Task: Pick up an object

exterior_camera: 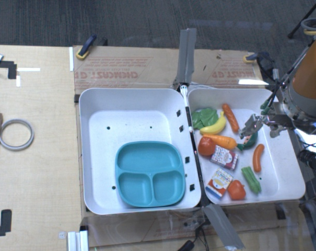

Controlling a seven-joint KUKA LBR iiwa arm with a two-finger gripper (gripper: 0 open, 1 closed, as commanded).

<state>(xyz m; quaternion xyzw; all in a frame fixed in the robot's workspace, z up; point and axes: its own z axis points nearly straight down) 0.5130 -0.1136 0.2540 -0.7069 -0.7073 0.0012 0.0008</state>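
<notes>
The right bin [283, 192] holds several toy foods: a yellow banana [215, 125] on a green leafy piece [201, 117], two orange carrots [231, 117] [223, 141], a red tomato [205, 146], a red box [225, 158], a small carton [219, 182], a red piece [236, 190], a green cucumber [251, 180] and an orange sausage [258, 157]. My gripper [263, 128] hangs over the bin's upper right part, open, nothing between its fingers. Its left finger [250, 126] stands just above a dark green piece [247, 142].
The left bin [95, 119] holds a teal divided plate [150, 174]. A roll of tape [15, 134] lies on the wooden bench at far left. Cardboard [126, 67] and blue clamps [86, 46] sit behind the bins. A grey divider post [186, 56] rises between them.
</notes>
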